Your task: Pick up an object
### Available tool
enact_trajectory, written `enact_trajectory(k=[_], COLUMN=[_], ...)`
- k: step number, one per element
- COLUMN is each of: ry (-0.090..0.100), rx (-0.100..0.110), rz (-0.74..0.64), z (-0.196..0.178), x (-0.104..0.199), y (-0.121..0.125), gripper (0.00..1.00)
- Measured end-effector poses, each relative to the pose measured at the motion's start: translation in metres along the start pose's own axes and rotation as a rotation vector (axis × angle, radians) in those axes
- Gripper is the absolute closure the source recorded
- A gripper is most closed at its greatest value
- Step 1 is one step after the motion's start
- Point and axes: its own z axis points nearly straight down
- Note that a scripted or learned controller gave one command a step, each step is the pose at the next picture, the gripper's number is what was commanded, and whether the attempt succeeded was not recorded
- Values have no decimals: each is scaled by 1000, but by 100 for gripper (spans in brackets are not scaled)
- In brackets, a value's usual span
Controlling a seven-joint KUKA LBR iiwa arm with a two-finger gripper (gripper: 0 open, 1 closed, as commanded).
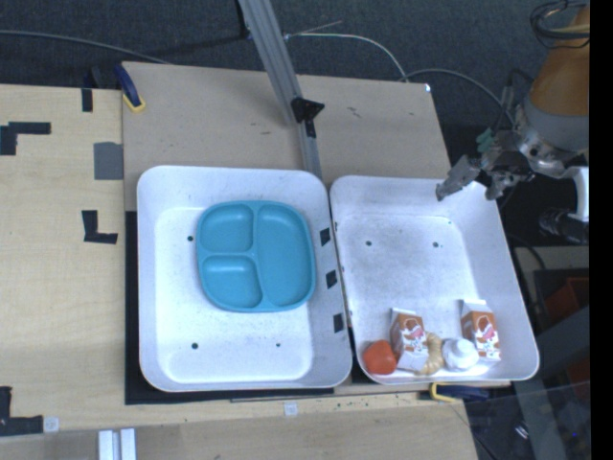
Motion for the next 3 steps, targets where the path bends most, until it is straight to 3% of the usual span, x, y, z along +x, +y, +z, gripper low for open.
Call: enact_trajectory(k=[1, 3], ry=[0, 1], rx=[0, 6], rz=[0, 1], z=[0, 118], x=[0, -4], y=[0, 3], gripper=[0, 0])
